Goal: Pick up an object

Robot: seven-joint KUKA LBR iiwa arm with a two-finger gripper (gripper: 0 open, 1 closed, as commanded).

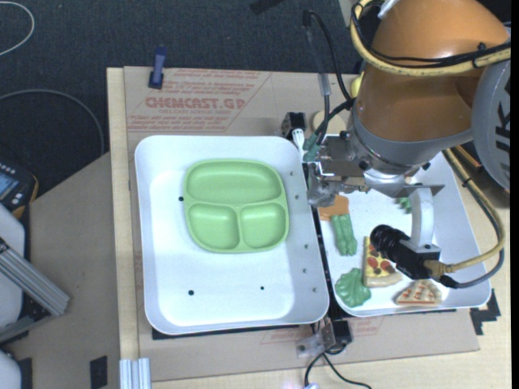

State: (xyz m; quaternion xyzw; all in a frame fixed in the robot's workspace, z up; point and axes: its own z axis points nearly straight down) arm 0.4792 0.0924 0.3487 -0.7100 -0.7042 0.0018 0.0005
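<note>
Gripper (pixel 328 186) low over near-left part of right bin (pixel 470 217), close to wall shared with left bin (pixel 154 241). Orange toy piece (pixel 333 208) directly under gripper, touching or just below it; contact not resolvable. Jaw state: cannot tell, mostly masked by wrist and orange band (pixel 422 47) above. Green bumpy piece (pixel 345 235) just past orange one, apart from gripper. Pizza slice (pixel 378 269), green leafy piece (pixel 353 287) and waffle-like wedge (pixel 419 294) along near edge of right bin, well clear of gripper. Green divided plate (pixel 236 204) flat in left bin. Far half of right bin hidden behind arm; black fitting (pixel 401 250) covering part of pizza slice.
</note>
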